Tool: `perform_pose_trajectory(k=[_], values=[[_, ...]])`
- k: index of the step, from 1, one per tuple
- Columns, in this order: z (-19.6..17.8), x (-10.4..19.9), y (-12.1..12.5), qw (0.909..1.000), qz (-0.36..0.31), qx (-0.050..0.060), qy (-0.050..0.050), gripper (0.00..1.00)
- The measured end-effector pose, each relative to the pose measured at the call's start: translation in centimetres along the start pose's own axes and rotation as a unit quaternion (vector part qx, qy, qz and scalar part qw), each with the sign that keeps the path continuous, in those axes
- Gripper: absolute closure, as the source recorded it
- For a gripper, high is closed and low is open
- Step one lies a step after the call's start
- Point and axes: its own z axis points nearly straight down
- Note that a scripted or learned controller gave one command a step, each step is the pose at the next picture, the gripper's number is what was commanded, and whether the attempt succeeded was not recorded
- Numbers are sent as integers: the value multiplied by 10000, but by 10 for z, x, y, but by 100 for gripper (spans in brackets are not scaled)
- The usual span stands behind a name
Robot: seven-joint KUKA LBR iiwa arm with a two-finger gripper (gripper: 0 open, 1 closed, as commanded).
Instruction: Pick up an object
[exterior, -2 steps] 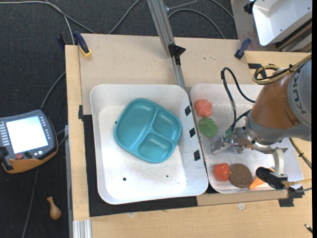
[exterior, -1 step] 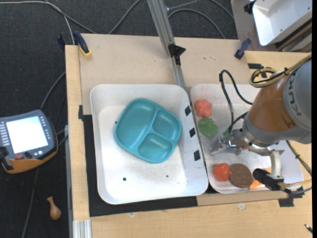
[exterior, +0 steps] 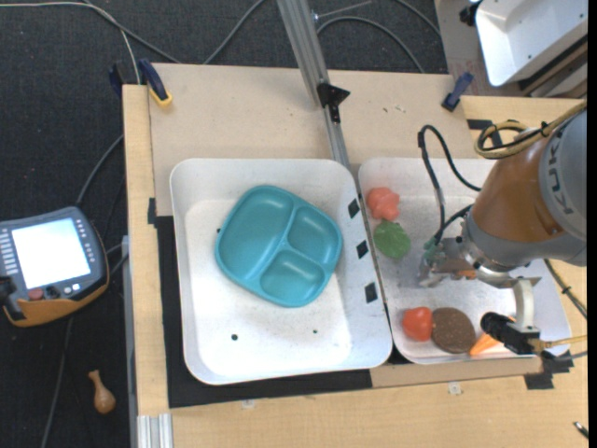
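Nothing is picked up yet, as far as I can judge. On the tabletop (exterior: 252,96), the left bin (exterior: 201,343) holds a teal divided plate (exterior: 280,244). In the right bin (exterior: 558,320) lie a salmon-pink piece (exterior: 381,202), a green piece (exterior: 392,240), a red piece (exterior: 418,322) and a brown disc (exterior: 452,329). My tool (exterior: 438,267) hangs just right of the green piece, above the red one; whether it is open or closed I cannot tell.

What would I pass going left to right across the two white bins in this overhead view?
Teal divided plate in the left bin → green object → red object → brown round object → orange piece; the last four lie in the right bin.
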Motion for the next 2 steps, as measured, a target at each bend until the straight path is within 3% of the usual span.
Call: perform_pose_trajectory(k=[2], values=[[-95,-9,2,10000,-14,6,7,100]])
